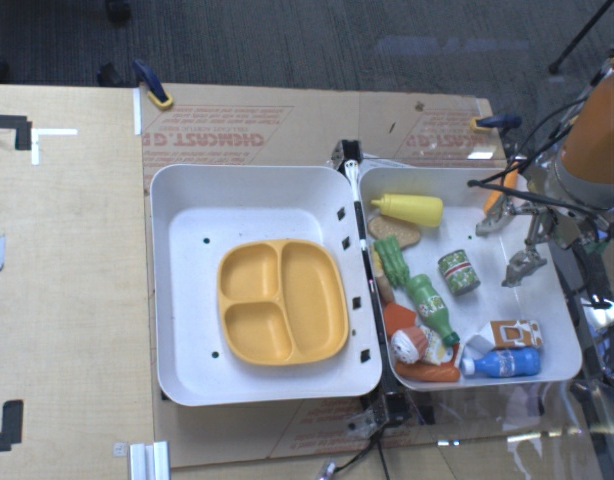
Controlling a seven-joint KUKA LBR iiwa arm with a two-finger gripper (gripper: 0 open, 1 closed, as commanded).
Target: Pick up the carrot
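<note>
A thin orange piece that looks like the carrot (495, 201) lies near the far right side of the right bin (547, 368), partly hidden by the arm's cables. My gripper (504, 246) hangs over the right part of that bin, just in front of the orange piece. Its two fingers (522, 266) stand apart, open, with bare white bin floor between them. Nothing is held.
The right bin also holds a yellow mustard bottle (409, 207), a green bottle (430, 308), a small can (458, 272), a blue bottle (502, 364), a carton (515, 333) and red-orange items (400, 321). A yellow divided plate (283, 300) lies in the left bin (177, 268).
</note>
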